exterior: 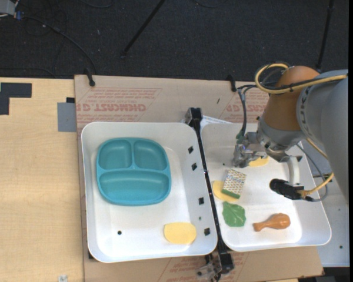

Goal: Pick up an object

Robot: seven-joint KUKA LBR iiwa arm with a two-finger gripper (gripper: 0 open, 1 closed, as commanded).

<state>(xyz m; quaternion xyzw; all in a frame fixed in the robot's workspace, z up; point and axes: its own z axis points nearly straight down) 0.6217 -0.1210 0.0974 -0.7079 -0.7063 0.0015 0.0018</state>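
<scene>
Hovering low in the right white plastic bin [317,228], the metal end effector [242,155] is sitting just above a speckled rectangular sponge [235,183]; its finger state is unclear. Nearby are lying a glossy orange plastic drumstick [273,222] and a crinkled green leaf [234,215].

Overhead slanted view, 2 bins [94,157]

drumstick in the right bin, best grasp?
Probably the thick rounded end of the drumstick, from straight above, jaws closing across its width. It lies flat, apart from the green leaf, so both sides look free; the thin bone end gives less to pinch.
</scene>
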